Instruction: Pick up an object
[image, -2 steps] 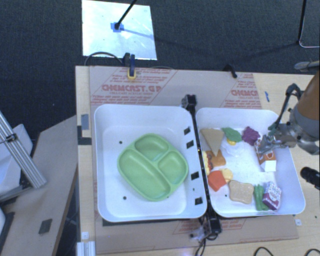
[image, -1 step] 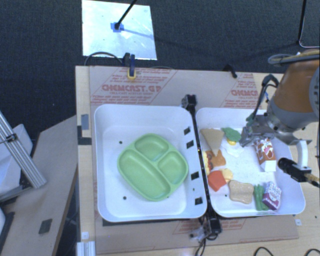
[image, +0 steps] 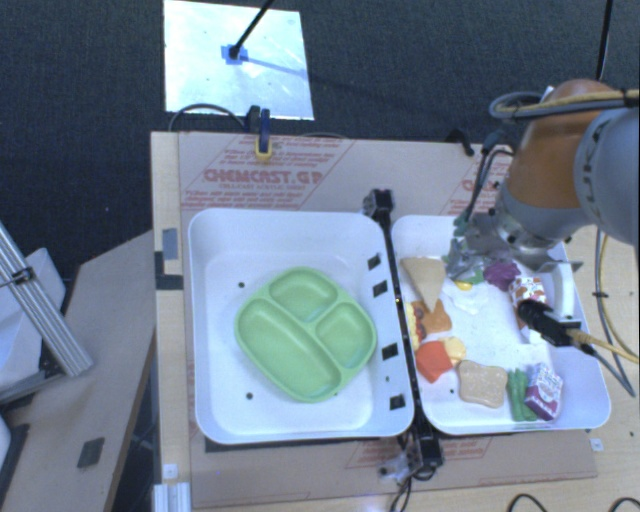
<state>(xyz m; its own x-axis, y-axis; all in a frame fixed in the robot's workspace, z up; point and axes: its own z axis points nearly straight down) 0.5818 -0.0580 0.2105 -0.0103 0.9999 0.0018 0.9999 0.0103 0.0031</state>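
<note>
My gripper (image: 460, 268) reaches down into the back of the right bin (image: 590, 405). Right beneath its tip lies a small yellow piece (image: 464, 286). A purple toy (image: 500, 272) sits just to its right, and a pale cheese wedge (image: 424, 277) just to its left. A red-and-white can (image: 528, 292) lies a little further right. I see nothing lifted off the bin floor.
More toy food lies toward the front of the right bin: an orange-brown piece (image: 436, 318), a red block (image: 432, 361), a bread slice (image: 483, 384), a green item (image: 518, 396) and a purple-white packet (image: 546, 390). The left bin (image: 215, 300) holds a green divided plate (image: 305, 332).
</note>
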